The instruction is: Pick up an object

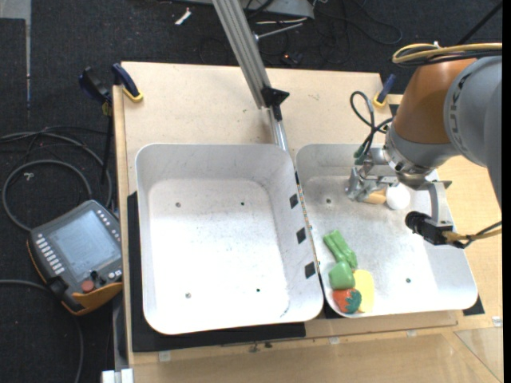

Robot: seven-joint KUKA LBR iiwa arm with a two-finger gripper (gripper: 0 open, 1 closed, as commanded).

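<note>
Two shallow white bins sit side by side on a pale bench (200, 102), their raised inner rims meeting along a seam that runs down the middle of the camera view. The left bin (160, 166) has a broad bare floor with open room on all sides. In the right bin (447, 286) the things gather in two places. A green piece (340, 248), a second green lump (341, 276), a yellow piece (364, 282) and a red-orange piece (348, 299) crowd the lower left corner, hard against the inner rim and touching one another. A white ball (397, 199) and a tan piece (375, 195) lie near the far wall, just beside the gripper (363, 187). The floor between these two groups and toward the lower right corner is bare. The arm (455, 110) comes in from the right, its orange band above the wrist, bending down so the gripper stands low over the bin's upper part, close to the tan piece. Whether the tool is spread or closed cannot be told from here, nor whether it has anything.
</note>
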